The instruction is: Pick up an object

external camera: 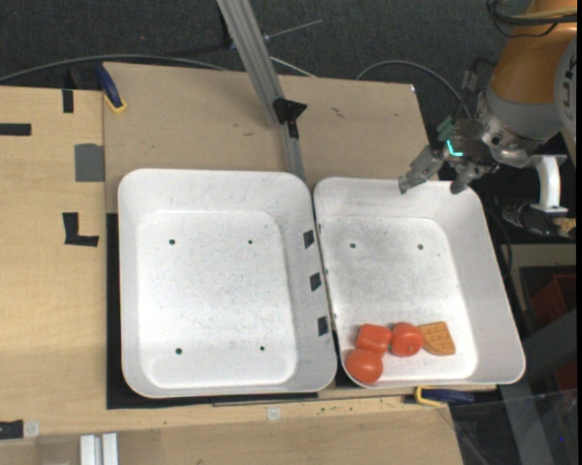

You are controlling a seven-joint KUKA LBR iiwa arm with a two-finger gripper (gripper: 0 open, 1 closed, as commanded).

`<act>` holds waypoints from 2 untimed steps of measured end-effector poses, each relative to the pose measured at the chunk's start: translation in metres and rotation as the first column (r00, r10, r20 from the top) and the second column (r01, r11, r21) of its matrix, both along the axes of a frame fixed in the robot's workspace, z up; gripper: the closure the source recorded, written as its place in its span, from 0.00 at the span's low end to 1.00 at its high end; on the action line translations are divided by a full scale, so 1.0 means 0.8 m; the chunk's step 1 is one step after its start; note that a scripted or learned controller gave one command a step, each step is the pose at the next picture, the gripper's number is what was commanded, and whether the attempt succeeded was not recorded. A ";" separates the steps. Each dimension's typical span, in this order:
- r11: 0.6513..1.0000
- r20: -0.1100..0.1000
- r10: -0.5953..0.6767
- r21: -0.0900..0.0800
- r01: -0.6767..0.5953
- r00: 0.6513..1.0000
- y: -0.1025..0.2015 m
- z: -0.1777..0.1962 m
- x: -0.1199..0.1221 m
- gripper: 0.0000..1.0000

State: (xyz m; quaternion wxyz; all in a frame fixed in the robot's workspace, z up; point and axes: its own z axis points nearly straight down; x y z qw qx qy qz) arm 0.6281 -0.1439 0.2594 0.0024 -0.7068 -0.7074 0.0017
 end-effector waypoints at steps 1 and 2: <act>1.000 0.005 0.001 -0.001 -0.001 1.000 0.000 0.004 0.001 0.00; 1.000 -0.001 0.000 -0.002 0.000 1.000 -0.011 -0.059 0.003 0.00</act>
